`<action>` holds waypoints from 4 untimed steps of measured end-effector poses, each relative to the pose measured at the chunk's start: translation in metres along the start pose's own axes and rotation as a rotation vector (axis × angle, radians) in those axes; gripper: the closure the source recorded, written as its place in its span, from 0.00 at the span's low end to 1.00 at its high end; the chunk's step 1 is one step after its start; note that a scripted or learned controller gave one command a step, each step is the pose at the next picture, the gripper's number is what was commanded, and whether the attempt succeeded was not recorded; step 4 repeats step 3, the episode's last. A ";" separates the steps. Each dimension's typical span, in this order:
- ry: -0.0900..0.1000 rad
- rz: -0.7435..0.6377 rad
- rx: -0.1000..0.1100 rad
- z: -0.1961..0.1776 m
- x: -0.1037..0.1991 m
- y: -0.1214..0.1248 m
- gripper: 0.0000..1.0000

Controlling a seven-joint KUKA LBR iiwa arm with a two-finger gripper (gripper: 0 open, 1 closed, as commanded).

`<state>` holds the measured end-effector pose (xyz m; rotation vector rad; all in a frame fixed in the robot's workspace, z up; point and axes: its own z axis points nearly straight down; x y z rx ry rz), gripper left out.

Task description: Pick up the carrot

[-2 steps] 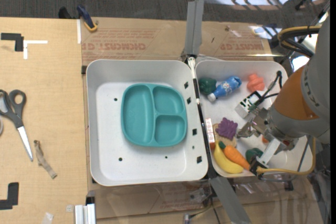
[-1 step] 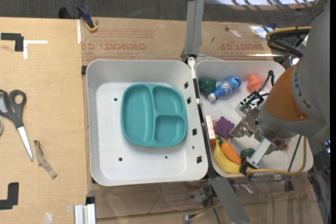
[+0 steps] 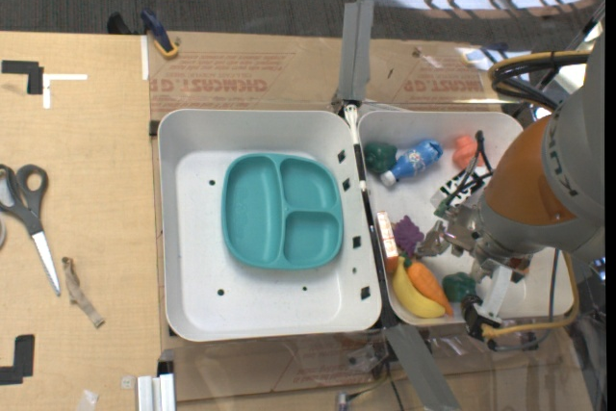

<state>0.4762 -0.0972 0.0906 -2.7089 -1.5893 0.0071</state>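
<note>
The carrot [image 3: 424, 280] lies in the right bin [image 3: 500, 122], near its front left corner, leaning against a banana [image 3: 412, 296] that sits just in front of it and touches it. Purple grapes [image 3: 409, 233] rest just behind the carrot, and a small dark green thing [image 3: 459, 285] sits just to its right. Farther back in the same bin are a blue and white bottle [image 3: 412, 159], another dark green item [image 3: 379, 155] and a pinkish orange piece [image 3: 466, 149] near the back wall. The end effector [image 3: 452, 241] hovers just above and to the right of the carrot, low over the clutter; whether it is spread or closed cannot be told from this slant, and nothing can be seen held in it. The step in hand looks like the approach, with the lift not yet done. The next move seems to call for a careful descent onto the carrot alone, since the banana and grapes crowd it closely. The left bin [image 3: 183, 236] holds a teal divided plate [image 3: 283, 211], and scissors [image 3: 33, 212] lie well apart on the counter [image 3: 87, 159]
</note>
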 end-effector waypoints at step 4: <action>0.003 0.005 -0.002 -0.002 0.002 0.000 0.00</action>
